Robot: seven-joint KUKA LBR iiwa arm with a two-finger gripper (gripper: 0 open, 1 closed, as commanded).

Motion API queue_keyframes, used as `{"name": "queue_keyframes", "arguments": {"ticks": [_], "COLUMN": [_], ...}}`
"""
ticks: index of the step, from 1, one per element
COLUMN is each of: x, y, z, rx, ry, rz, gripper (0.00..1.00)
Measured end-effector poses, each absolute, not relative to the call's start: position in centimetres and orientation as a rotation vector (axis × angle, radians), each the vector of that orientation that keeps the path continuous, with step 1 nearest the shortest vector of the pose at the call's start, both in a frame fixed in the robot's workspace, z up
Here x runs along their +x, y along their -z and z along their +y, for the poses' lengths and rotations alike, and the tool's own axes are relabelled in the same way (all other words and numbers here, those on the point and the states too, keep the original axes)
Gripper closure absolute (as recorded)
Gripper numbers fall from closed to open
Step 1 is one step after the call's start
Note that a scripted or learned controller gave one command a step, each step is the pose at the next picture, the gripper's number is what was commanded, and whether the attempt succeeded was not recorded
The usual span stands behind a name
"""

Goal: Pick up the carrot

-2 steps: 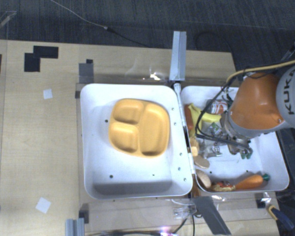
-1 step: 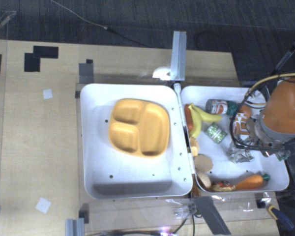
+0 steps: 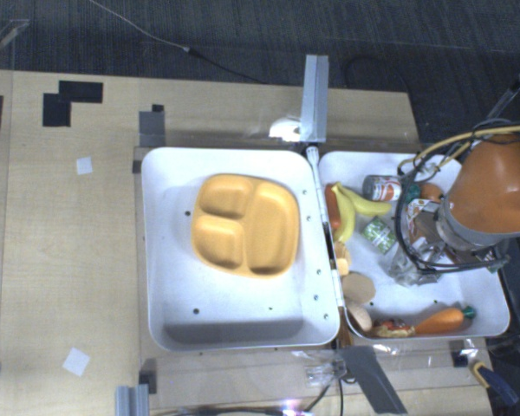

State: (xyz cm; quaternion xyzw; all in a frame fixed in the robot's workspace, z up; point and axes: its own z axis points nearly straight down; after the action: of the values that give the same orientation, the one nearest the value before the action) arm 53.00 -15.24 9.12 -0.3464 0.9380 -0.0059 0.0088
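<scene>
- Wooden counter [image 3: 61, 258] carried two smooth white bins; left bin [image 3: 169, 315] held a molded yellow tray [image 3: 245, 224].
- I saw the tapered orange carrot [image 3: 439, 321] along the right bin's [image 3: 494, 319] front wall.
- Arm [image 3: 494, 189] hid the jaws; their state I couldn't tell.

Yellow divided tray [image 3: 245, 224] in left bin [image 3: 169, 258]; banana [image 3: 354, 206], can [image 3: 382, 186] in right bin [image 3: 494, 315]

Two white bins sit side by side, the left bin [image 3: 156, 258] holding one yellow divided plate [image 3: 246, 224], the right bin [image 3: 494, 306] holding one carrot [image 3: 440, 321], one banana [image 3: 354, 208] and one can [image 3: 381, 186].
</scene>
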Motion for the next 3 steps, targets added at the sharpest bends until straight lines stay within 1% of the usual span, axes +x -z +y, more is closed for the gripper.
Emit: {"name": "queue_keyframes", "arguments": {"ticks": [1, 2, 3], "x": [50.5, 52.2, 54.0], "y": [-9.2, -9.0, -8.9], "z": [-12.5, -16.6, -19.1], "rx": [-1.99, -2.361, -2.788], "ry": [0.029, 0.017, 0.015], "rz": [2.408, 2.059, 1.436], "gripper": [1.0, 1.0, 1.0]}}
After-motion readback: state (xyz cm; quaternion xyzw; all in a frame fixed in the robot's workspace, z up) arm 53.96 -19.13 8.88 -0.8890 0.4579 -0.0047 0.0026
